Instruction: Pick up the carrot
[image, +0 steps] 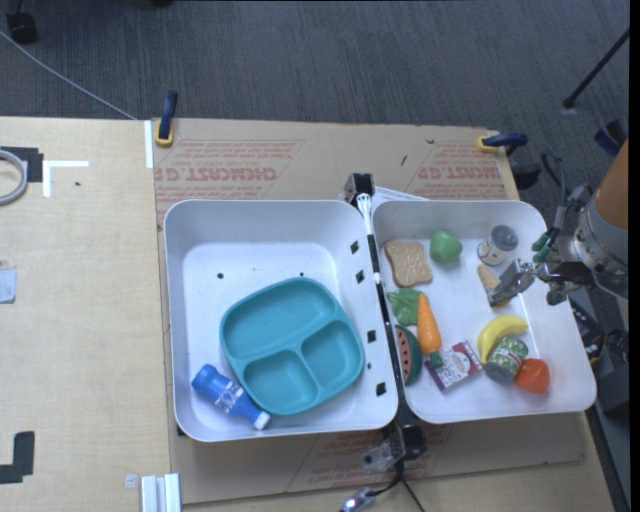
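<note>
Brown cardboard (250, 165) lies under two shallow white plastic bins and carries red printing, seen upside down and mirrored from this side, too garbled to read with confidence. Blue-and-yellow clamps (166, 118) pin its far corners to the pale wooden bench (70, 330).

Left bin (190, 225): a smooth teal plate (290, 345) with three compartments sits near the middle, and a blue bottle (228, 395) with a white cap lies at its near left corner, touching the plate's edge. Bare floor shows along the far side of this bin.

Right bin (560, 400): the carrot (428, 322), orange and tapered, lies near the left wall, its tip towards the far side, just beside a green leafy piece (404, 303) and a watermelon slice (407, 355). A slice of toast (407, 262) and a green rounded piece (446, 246) lie beyond it. A small printed carton (453, 365), label unreadable, lies near the front, then a banana (500, 330), a green-labelled can (507, 358) and an orange-red fruit (533, 375) bunched together. Some free floor remains in the middle of this bin.

At the right rim the gripper (522, 282) hangs over the bin, dark metal fingers spread apart with nothing between them, well apart from the carrot.
</note>
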